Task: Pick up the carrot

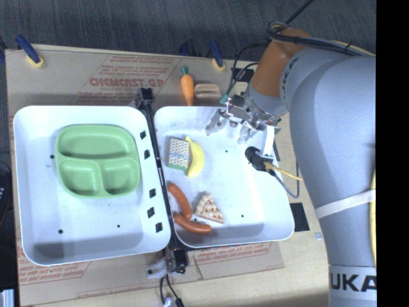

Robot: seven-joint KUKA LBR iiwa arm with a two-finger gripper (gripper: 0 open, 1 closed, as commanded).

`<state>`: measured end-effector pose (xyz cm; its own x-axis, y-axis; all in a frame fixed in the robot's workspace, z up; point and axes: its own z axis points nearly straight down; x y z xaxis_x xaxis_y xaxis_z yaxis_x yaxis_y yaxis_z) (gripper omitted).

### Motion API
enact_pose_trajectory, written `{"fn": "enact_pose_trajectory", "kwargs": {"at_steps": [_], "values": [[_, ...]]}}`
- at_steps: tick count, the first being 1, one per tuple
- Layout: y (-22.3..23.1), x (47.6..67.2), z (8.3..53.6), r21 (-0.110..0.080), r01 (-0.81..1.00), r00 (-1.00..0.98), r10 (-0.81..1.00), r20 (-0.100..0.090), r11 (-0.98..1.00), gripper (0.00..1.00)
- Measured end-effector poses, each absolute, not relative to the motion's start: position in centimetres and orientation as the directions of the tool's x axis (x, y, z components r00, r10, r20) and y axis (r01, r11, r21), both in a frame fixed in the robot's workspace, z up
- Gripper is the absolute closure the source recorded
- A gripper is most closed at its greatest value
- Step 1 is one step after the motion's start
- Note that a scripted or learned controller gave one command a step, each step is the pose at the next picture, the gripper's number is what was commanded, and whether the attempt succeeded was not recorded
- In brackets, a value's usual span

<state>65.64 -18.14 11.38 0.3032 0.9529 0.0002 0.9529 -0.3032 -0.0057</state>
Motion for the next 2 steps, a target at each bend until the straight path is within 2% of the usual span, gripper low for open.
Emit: {"fn": "enact_pose_trajectory", "kwargs": {"at_steps": [1, 2], "values": [[-16.0, 65.6, 10.2, -0.005, 0.998, 0.060, 0.998, 0.001, -0.060, 0.00], [-15.7, 65.7, 13.5, -0.002, 0.998, 0.065, 0.998, 0.000, -0.065, 0.00]]}}
